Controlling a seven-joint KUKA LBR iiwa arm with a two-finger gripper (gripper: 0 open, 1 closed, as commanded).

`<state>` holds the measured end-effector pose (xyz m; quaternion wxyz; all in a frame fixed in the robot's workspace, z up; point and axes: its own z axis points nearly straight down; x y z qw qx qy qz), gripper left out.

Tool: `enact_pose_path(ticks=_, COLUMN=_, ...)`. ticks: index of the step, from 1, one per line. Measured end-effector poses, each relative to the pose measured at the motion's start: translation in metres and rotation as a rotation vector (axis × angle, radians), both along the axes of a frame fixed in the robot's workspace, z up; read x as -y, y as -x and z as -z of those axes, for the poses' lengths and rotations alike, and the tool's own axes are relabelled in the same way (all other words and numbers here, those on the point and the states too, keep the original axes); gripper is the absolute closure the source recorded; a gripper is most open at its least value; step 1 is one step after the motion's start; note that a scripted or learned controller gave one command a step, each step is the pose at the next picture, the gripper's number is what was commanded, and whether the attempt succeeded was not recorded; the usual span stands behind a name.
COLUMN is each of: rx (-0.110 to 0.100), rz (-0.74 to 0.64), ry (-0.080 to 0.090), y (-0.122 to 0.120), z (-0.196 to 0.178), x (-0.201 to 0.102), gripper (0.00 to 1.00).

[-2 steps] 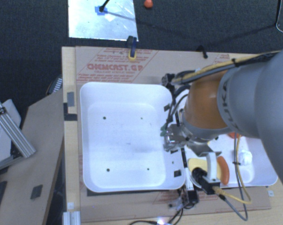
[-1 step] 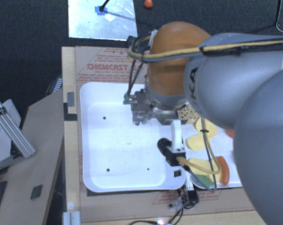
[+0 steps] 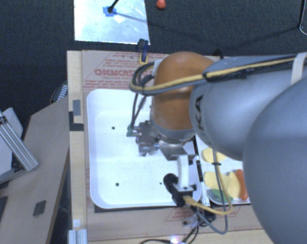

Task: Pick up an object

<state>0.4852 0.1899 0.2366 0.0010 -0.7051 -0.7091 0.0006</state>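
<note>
Arm [image 3: 255,111] in from right, grey, orange band [image 3: 176,93] above wrist, spread across much of both bins. Gripper [image 3: 144,141] low over left bin [image 3: 107,156], toward that bin's right half, about midway between far and near walls. Mostly tucked under wrist, so cannot tell how wide open, nor whether anything held.

Left bin floor white, with a few small dark dots [image 3: 113,128].

Right bin [image 3: 233,202] largely behind arm. In its visible near corner, a small cluster: pale yellow pieces [image 3: 214,156], deeper yellow piece [image 3: 234,188], orange-red piece [image 3: 240,177] touching it, green piece [image 3: 222,192] among them. All well apart from gripper, in the other bin.

Cardboard sheet [image 3: 112,67] with red print under both bins; blue clip [image 3: 142,46] at its far edge. Beyond, on dark floor: silvery sheet [image 3: 92,19], small orange ball [image 3: 161,3] just right of it.
</note>
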Motion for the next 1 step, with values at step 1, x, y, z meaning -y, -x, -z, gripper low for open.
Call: enact_pose_path(ticks=1, rx=0.015, rz=-0.002, ry=-0.003, y=-0.1011, z=-0.0817, x=-0.0467, gripper=1.00)
